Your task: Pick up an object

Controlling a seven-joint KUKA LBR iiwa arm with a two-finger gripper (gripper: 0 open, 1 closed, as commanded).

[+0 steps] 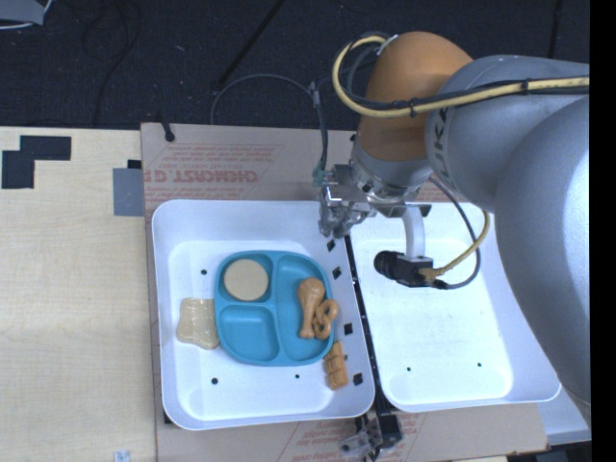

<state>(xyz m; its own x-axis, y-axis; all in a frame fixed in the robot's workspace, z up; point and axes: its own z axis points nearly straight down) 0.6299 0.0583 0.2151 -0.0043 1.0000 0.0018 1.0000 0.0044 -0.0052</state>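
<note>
The gripper (335,221) hangs over the far end of the divider between the two bins, its metal fingers pointing down toward the upper right corner of the left bin (183,229). Whether the fingers are apart or together cannot be told from this view — nothing is visible between them. Above it sits the orange band (409,75) of the wrist, and the grey arm (539,191) covers much of the right bin (500,373). A black cable end (404,268) dangles over the right bin floor.

Candidate objects lie in the left bin. A blue tray (255,335) with compartments holds a round tan cookie (244,279) in its upper left compartment and a bone-shaped biscuit (310,301) plus a pretzel (327,318) in its right compartment. A pale cracker (197,322) lies touching the tray's left edge; a small brown piece (335,366) lies just beside the tray's lower right corner.

Judged step: approach — no object is held. The next move calls for shifting toward the tray side, centring over one item, then descending. The brown piece sits near the bin wall, so finger clearance there is likely poor.
</note>
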